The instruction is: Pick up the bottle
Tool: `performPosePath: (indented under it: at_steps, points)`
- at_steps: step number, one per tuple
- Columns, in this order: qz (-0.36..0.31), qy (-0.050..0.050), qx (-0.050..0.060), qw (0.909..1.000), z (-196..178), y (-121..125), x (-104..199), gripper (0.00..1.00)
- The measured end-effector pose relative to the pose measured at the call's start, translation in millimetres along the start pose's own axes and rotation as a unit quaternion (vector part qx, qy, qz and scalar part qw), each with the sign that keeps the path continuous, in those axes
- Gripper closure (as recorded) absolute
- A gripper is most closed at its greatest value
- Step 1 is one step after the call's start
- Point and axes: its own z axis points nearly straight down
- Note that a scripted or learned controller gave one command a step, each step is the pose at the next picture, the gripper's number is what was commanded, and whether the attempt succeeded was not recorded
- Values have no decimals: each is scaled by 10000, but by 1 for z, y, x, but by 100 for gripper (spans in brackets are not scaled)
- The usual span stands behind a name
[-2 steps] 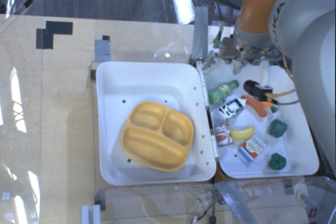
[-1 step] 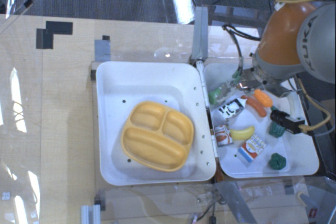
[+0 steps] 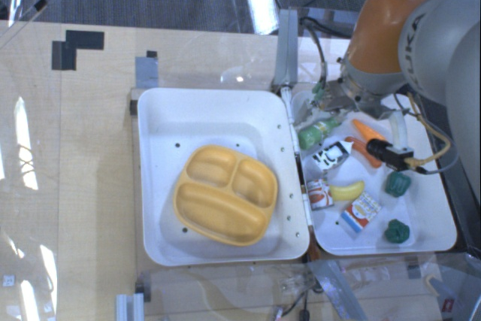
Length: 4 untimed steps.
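- the bench (image 3: 68, 184) is pale wood-grain laminate, smooth, with streaks of glare along its left side; a few metal brackets and clear plastic bits lie at its near edge.
- on it sit two shallow white bins side by side, both glossy moulded plastic with rounded corners.
- the left bin (image 3: 158, 131) holds a yellow divided plate (image 3: 225, 194), a rounded-square tray with one long compartment and two smaller ones, lying flat and turned at an angle.
- in the right bin (image 3: 443, 229), nearest, are a dark green lumpy toy (image 3: 397, 231) and a small printed carton (image 3: 359, 212) with red and blue on it.
- just beyond those lie a small banana (image 3: 346, 192), a little red-and-white can (image 3: 319, 195) at its left, and a green block (image 3: 398, 184) to the right.
- farther in, a black-and-white patterned piece (image 3: 331, 155) lies beside an orange carrot shape (image 3: 366, 136).
- the bottle (image 3: 316, 133), green and small with a clear glossy look, lies on its side in the far left part of the right bin, close to the wall between the bins.
- the gripper (image 3: 329, 96) is just beyond the bottle and slightly right of it, low over the bin's far end; whether its fingers are spread or closed, i cannot tell, and nothing shows between them.
- the arm's orange band and big grey casing fill the far right, with black cables looping around.
- black tape marks (image 3: 75, 46) sit on the far left of the bench; beyond it, dark grey ribbed floor.
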Motion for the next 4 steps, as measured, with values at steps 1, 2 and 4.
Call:
performPosePath:
  at_steps: [1, 2, 4]
  points:
    - [-429, -12, -17, 9991, 98, -5, -71, 0]
    - [-389, -8, -15, 9992, -2, -13, -58, 0]
    - [-2387, 91, 319, 9705, 94, 10, -93, 0]
